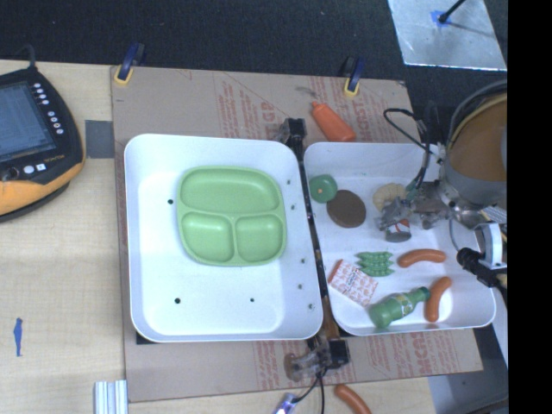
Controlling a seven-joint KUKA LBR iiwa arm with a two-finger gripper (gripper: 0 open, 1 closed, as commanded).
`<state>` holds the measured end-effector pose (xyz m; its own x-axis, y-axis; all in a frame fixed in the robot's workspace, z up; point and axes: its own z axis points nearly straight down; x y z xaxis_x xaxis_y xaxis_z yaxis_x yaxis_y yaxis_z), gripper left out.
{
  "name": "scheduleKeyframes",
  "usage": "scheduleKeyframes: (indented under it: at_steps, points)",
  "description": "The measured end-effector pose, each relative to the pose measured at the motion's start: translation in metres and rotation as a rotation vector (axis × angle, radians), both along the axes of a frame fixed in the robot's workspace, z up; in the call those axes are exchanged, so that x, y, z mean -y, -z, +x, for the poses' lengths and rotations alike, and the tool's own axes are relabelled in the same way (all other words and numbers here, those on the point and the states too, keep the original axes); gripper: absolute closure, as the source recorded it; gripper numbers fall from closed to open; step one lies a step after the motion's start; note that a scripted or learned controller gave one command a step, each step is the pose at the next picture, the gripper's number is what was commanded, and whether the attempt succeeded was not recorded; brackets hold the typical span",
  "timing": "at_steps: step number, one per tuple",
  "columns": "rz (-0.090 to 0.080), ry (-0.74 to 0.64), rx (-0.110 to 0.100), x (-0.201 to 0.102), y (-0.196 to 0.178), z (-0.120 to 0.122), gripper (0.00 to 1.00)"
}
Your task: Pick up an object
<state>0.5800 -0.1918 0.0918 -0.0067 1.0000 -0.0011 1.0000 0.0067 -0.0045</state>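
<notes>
My gripper (398,216) hangs low over the right bin (483,317), near its middle, with the grey and orange arm reaching in from the right. It sits just below a tan cookie (388,194) and right of a brown disc (347,208). Something small and reddish lies right under the gripper tip, and I cannot tell what it is. A green round piece (323,188), green pea pods (375,262), two sausages (421,257) (438,298), a green bottle (398,307) and a red-and-white packet (354,282) also lie in this bin.
The left bin (147,300) holds a green divided plate (231,214). An orange carrot (332,122) lies behind the bins and another sausage (354,398) in front of them. A teach pendant (30,141) rests at far left. Clamps and cables sit between the bins.
</notes>
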Motion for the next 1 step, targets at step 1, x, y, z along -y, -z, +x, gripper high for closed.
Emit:
scheduleKeyframes:
  at_steps: [1]
  points:
    - [0.001, 0.001, 0.003, 0.0152, -0.0004, 0.0215, 0.0]
